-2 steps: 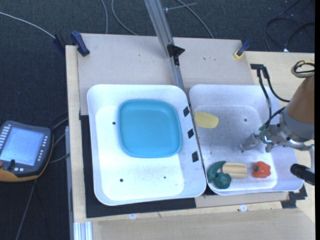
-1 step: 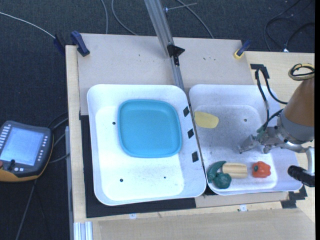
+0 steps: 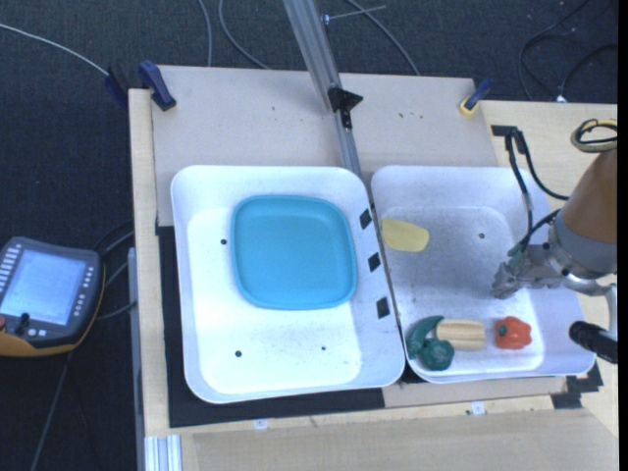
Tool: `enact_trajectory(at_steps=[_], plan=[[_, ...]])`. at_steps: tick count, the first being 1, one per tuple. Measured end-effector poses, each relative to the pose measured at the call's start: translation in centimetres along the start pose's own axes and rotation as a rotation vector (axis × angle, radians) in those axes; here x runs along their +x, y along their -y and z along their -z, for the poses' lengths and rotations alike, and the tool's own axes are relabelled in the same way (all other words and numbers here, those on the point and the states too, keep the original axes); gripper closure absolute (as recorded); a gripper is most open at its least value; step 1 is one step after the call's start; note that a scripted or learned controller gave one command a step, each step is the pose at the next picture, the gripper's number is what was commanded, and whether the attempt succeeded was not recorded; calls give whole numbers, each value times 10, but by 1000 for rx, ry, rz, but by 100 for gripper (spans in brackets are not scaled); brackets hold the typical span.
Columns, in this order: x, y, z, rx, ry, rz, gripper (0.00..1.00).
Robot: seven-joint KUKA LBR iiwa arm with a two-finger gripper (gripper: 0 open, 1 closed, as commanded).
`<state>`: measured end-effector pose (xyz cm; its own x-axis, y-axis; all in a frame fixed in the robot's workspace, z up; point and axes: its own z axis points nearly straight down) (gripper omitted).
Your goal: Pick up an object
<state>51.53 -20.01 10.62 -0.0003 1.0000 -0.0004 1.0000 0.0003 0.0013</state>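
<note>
arm point(image 3: 589, 226): grey | orange band above wrist | gripper point(image 3: 509, 279): grey metal

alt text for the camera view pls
A grey robot arm's gripper hangs over the right white bin, above a red pepper toy, tan block, green toy and yellow piece. The left white bin holds a blue square plate.

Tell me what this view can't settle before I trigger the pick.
- Gripper, camera view: too small and blurred to read finger spacing.
- Arm: cut off by the right edge.
- Green object: shape unclear, partly behind the tan block.
- Red object: too small to identify.
</note>
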Motion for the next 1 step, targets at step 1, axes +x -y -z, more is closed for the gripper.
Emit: enact_trajectory(at_steps=[1], plan=[[0, -1, 42, -3, 1, 0, 100]])
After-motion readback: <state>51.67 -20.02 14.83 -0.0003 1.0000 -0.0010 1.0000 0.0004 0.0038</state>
